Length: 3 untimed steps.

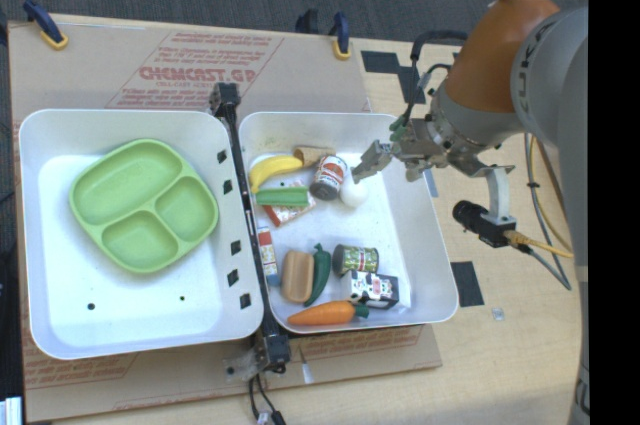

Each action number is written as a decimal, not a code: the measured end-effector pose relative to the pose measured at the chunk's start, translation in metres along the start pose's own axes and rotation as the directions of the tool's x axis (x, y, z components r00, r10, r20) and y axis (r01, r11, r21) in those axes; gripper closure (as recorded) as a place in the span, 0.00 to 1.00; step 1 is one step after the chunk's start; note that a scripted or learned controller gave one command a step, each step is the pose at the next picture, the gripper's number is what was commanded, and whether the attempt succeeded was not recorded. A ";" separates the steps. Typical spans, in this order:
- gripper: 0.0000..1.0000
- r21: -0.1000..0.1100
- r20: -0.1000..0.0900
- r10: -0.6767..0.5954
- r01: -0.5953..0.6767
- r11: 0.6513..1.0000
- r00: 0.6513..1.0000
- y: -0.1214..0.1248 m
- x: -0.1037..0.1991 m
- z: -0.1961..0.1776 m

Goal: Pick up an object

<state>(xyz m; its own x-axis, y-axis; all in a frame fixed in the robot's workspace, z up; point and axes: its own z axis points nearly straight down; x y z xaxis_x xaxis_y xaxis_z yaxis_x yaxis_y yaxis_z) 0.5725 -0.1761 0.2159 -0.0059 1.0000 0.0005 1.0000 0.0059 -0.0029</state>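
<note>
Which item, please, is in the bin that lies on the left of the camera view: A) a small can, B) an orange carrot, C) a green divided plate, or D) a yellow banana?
C: the green divided plate lies alone in the left bin, while the banana, carrot and can all lie in the right bin.

A bench (400, 73) carried a brown cardboard sheet (200, 63) printed with red lettering, secured along its far edge by blue clamps (45, 23). Two shallow white bins rested side by side on the sheet: the left bin (50, 313) and the right bin (430, 263), their inner rims touching along a black hinge strip (238, 203). Black tape patches (467, 283) marked the bench near the right bin.
</note>
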 end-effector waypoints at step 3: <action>1.00 -0.003 0.001 0.002 -0.002 1.000 1.000 -0.064 -0.035 0.057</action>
<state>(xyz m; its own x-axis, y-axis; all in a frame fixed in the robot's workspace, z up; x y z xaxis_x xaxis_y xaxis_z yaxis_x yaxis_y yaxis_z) 0.5082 -0.2114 0.1590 -0.0037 1.0000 -0.0002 1.0000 0.0037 0.0000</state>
